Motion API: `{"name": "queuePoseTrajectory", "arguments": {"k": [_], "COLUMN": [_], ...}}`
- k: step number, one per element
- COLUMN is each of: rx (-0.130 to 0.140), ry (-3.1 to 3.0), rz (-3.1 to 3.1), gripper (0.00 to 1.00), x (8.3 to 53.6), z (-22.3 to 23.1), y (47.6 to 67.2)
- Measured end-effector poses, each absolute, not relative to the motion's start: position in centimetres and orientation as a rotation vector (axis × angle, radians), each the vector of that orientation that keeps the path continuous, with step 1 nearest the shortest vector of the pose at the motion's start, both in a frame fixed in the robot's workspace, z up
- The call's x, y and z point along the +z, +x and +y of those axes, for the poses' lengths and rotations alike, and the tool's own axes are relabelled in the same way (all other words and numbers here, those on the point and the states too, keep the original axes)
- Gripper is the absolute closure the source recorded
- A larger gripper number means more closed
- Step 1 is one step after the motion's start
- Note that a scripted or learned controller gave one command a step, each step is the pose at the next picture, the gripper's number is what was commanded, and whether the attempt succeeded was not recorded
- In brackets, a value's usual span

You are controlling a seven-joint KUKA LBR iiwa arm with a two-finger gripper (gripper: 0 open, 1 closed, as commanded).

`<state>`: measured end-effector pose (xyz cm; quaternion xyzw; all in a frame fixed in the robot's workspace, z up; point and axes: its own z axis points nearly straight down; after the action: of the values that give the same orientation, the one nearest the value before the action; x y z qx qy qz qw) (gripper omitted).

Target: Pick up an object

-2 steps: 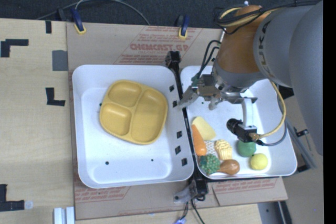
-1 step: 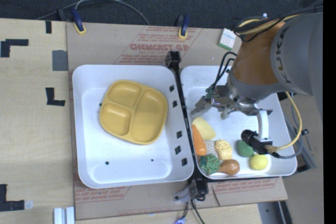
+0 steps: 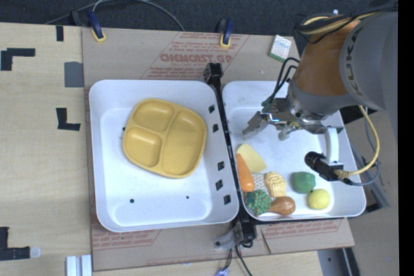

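1. Toy foods: carrot (image 3: 244,173), cheese wedge (image 3: 253,158), corn (image 3: 275,184), broccoli (image 3: 259,201), green piece (image 3: 302,181), lemon (image 3: 318,199); clustered along the right bin's (image 3: 252,100) near edge.
2. Gripper (image 3: 268,127): fingers spread wide, nothing held, hovering above the bin's bare far half.
3. Risk: crowding; a neighbour may be nudged, or two pinched.
4. Left bin (image 3: 103,158): yellow divided plate (image 3: 164,137).

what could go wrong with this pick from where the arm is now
1. The toy foods are packed tight along the right bin's near edge: carrot, corn and broccoli touch, so the fingers may wedge between them or shove neighbours aside.
2. The gripper sits open above bare bin floor, up-bin from the pile; closing here would likely catch nothing.
3. The lemon and green piece lie near the bin wall, leaving little finger room.
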<state>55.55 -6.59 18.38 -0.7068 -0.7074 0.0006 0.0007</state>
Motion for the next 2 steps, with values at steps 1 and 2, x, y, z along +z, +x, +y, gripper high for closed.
{"name": "queuePoseTrajectory", "arguments": {"k": [1, 2], "rx": [0.001, 0.003], "ry": [-2.218, -2.220], "rz": [-2.223, -2.222], "gripper": [0.00, 0.00], "x": [18.4, 18.4], "z": [-4.0, -5.6], "y": [55.7, 54.3]}}
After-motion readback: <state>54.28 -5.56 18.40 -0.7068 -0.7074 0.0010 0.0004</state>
